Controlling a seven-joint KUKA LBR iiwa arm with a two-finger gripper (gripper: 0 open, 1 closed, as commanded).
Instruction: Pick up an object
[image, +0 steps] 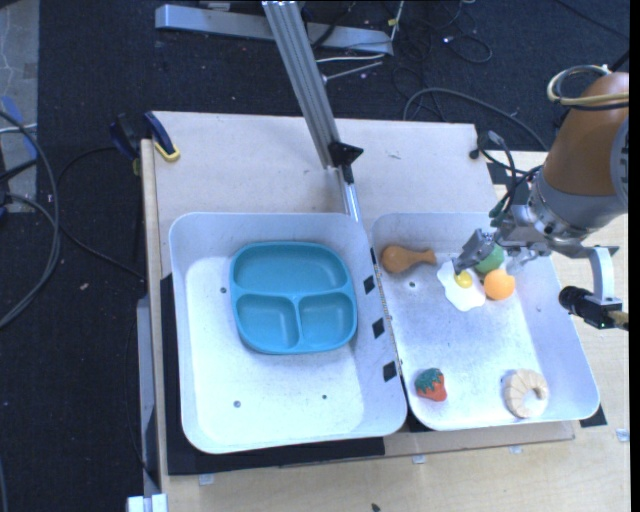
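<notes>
Left bin (200, 400) holding blue tray (294, 297); right bin (560, 350) holding drumstick (405, 259), fried egg (460, 290), orange (499, 286), strawberry (431, 384), shrimp (525, 392). Gripper (470, 262) hovering, jaw state unclear. Bench (250, 165) sitting on dark floor (70, 300).

Colours across the two white bins (200, 300)

Blue divided tray (294, 297); brown drumstick (405, 259), white-and-yellow fried egg (461, 289), orange ball (499, 286), red strawberry (431, 384), tan pastry (524, 392).
</notes>
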